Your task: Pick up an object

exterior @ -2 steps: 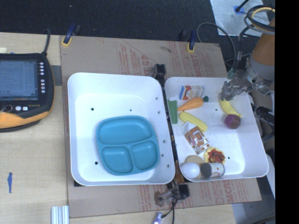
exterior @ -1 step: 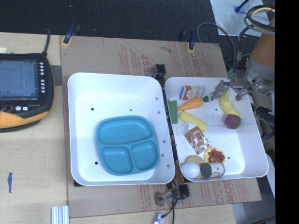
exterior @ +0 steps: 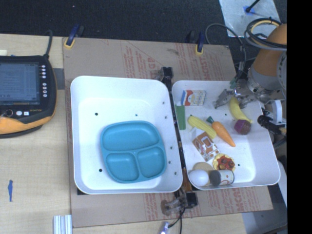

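Note:
My gripper (exterior: pixel 228 98) hangs over the far part of the right bin (exterior: pixel 265 167), its grey fingers spread open with nothing between them. A yellow banana (exterior: pixel 238 110) lies just right of and below the fingertips, and its upper end reaches up beside them. A purple round fruit (exterior: pixel 242 126) sits below the banana. An orange carrot (exterior: pixel 224 133) and a yellow corn cob (exterior: pixel 201 125) lie towards the bin's middle. A small white and orange carton (exterior: pixel 195 97) lies to the gripper's left.
The right bin also holds a green stick (exterior: pixel 181 117), a snack packet (exterior: pixel 205 146), a red and yellow item (exterior: pixel 224 162) and a white egg (exterior: pixel 198 178). The left bin (exterior: pixel 83 96) holds a blue divided plate (exterior: pixel 132 150). A teach pendant (exterior: pixel 22 94) lies far left.

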Available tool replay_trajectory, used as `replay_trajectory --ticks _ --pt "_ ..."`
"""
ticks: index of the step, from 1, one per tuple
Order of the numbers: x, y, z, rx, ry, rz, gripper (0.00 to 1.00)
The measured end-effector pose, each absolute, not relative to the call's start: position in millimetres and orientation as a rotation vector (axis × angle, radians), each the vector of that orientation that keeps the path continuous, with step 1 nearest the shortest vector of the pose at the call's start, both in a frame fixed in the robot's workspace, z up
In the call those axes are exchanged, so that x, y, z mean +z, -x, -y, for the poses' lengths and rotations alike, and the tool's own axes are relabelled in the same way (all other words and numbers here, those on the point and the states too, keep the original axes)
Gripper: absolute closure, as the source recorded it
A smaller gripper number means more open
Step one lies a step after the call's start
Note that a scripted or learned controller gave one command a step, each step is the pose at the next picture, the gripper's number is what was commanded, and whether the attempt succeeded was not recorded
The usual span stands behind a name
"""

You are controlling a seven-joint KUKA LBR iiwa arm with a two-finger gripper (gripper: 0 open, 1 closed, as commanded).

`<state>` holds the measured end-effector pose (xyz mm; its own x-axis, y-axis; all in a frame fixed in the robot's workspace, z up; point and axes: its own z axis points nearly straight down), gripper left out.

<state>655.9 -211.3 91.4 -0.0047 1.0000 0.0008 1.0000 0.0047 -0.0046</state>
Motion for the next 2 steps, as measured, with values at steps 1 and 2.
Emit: replay_trajectory --ticks 1,2 --pt "96.3 -588.8 181.6 0.006 2.215 2.224 0.00" --pt "106.8 -588.7 182.9 0.009 2.212 2.226 1.00"
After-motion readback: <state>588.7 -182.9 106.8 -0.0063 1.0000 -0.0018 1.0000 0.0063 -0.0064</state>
